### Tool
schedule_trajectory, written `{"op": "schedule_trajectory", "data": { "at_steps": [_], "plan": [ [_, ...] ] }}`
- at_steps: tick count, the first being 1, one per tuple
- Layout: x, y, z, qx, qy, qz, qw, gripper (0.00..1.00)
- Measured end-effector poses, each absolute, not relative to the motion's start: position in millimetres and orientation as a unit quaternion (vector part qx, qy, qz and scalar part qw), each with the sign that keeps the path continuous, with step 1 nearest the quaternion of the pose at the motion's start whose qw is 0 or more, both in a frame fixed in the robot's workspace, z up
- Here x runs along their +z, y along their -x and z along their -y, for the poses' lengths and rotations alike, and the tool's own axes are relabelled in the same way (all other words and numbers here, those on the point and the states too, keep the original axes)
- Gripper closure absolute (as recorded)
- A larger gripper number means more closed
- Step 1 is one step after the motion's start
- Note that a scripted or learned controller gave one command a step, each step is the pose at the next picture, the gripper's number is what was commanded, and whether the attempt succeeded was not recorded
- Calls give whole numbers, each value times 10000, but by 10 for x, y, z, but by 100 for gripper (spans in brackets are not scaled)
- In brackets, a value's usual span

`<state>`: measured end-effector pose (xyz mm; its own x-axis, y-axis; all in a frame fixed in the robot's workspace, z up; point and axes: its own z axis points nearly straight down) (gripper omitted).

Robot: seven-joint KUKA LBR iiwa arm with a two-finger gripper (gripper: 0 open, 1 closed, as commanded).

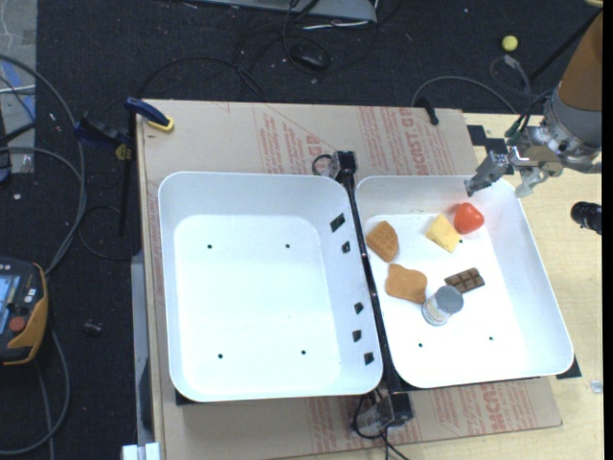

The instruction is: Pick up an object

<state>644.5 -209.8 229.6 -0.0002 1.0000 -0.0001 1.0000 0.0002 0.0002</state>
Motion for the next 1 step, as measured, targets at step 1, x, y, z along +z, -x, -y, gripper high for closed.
{"op": "schedule_trajectory", "data": {
  "at_steps": [1],
  "plan": [
    [960, -6233, 2221, -29, -7077, -7065, -50, 0]
  ]
}}
